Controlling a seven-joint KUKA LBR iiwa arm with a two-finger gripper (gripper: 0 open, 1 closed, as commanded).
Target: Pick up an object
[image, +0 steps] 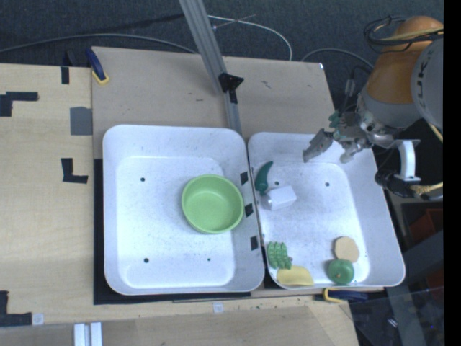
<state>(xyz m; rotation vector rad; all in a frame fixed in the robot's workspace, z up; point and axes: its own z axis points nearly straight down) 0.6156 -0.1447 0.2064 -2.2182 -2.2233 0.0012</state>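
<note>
Round green plastic bowl [212, 204]: smooth, slight gloss. Shallow white plastic bins [130, 157]: matt, speckled. Pale wood bench [43, 164]: matt.

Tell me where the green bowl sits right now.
The green bowl sits in the left bin, toward its right wall, just across the divide from the white block in the right bin.

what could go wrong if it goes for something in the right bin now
The small items crowd the right bin's near wall: the yellow piece touches the green ridged toy, so the gripper could hit the wall or nudge a neighbour. The white block lies against the dark green piece; a grasp may catch both.
</note>
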